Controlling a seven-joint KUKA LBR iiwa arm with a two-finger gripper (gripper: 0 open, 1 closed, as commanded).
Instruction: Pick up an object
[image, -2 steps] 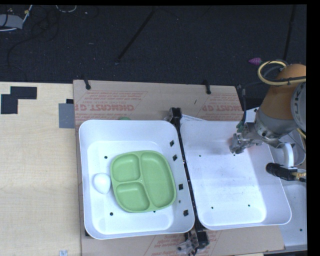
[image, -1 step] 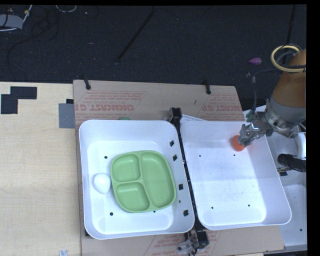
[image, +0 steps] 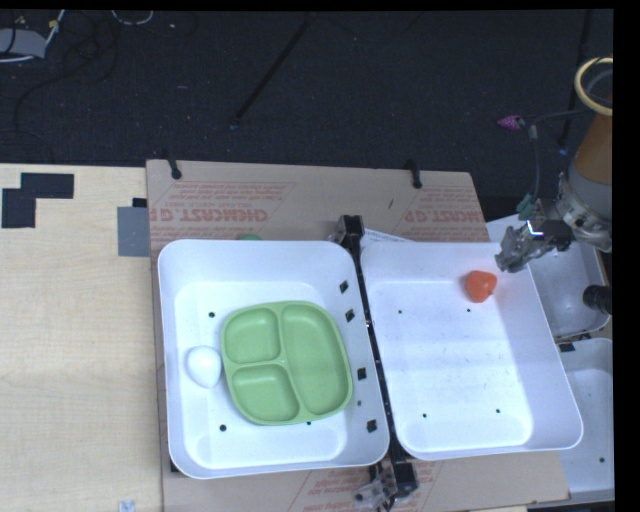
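A small orange-red object (image: 480, 285) lies in the right bin (image: 450, 400), near its far right corner. In the left bin (image: 190, 280) sit a green three-compartment plate (image: 286, 361) and a white egg-shaped object (image: 204, 366) touching the plate's left side. My gripper (image: 512, 250) hangs at the right bin's far right corner, up and to the right of the orange-red object and apart from it. Nothing shows between its fingers.
A black divider (image: 362, 340) runs between the two bins. Both bins rest on a cardboard sheet (image: 300, 200) on the wooden bench. The arm's grey body and orange band (image: 598, 150) stand at the right edge.
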